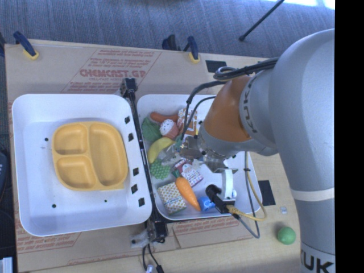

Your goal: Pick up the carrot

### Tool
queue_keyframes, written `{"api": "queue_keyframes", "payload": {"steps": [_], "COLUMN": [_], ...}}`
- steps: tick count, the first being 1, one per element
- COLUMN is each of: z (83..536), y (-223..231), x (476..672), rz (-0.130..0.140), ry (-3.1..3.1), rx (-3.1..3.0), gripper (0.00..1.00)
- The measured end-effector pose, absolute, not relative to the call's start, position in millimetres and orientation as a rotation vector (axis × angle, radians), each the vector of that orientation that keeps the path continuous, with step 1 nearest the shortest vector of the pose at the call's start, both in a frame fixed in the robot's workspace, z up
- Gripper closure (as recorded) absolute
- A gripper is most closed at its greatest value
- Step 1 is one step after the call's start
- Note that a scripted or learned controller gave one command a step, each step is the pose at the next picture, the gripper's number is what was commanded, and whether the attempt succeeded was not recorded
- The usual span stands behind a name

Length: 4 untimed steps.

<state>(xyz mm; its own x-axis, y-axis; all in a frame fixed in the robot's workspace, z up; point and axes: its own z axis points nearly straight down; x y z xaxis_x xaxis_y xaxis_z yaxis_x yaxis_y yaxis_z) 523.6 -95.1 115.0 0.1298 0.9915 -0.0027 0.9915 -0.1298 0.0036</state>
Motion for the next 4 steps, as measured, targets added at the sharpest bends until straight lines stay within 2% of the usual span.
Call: {"api": "queue_keyframes", "payload": {"steps": [1, 2, 3, 4], "z": [100.7, 110.4, 134.8, 134.8], "y": [-92.1, -94.8, -92.1, -92.1], "x": [486.5, 485.2, 475.8, 475.8], "rz": [0.032, 0.023, -0.004, -0.004], "ry": [1.903, 1.904, 1.443, 1.444], "rx": [2.466, 2.465, 2.795, 2.795], "gripper": [0.00, 1.00, 1.00, 0.00]}}
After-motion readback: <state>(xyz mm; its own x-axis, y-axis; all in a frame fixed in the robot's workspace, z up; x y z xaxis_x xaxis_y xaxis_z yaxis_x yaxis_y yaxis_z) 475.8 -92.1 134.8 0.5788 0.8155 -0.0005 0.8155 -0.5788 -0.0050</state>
